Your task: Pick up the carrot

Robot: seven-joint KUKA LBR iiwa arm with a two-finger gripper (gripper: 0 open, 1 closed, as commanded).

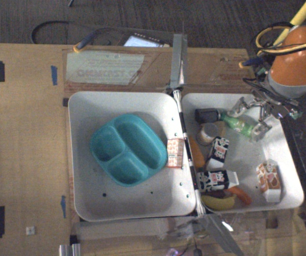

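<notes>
The carrot [196,152] is a long orange piece lying along the left wall of the right bin [289,159], beside a cow-patterned carton [218,151]. My gripper [250,117] hangs over the back of that bin, up and to the right of the carrot and well apart from it. Its fingers [237,108] are spread open above a green bottle [238,125], with nothing held between them.
The right bin also holds a black bottle [208,114], a round can [206,133], a second cow-patterned carton [215,181], a banana [220,201], a small orange-red piece [241,195] and a juice box [268,180]. A teal divided plate [128,149] and a small box [175,153] sit in the left bin [83,159].
</notes>
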